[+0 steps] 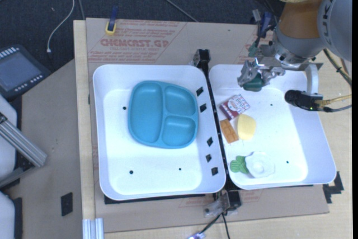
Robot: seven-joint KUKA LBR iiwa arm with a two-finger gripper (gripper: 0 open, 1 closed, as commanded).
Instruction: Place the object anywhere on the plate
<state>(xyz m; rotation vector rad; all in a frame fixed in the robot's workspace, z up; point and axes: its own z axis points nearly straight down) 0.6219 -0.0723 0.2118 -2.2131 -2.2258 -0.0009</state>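
- I count two white bins: the left bin [106, 137] in the middle of the frame, the right bin [302, 137] toward the right side.
- One blue plate [163, 114] with three compartments lies in the left bin.
- One arm of mine comes in at the upper right, with one gripper [251, 80].
- One dark green thing [254, 85] sits at my gripper's tip.
- Five loose things lie in the right bin, center right of the frame: one red-and-white packet [236, 104], one orange block [229, 131], one yellow piece [246, 127], one green piece [239, 165], one white piece [259, 165].
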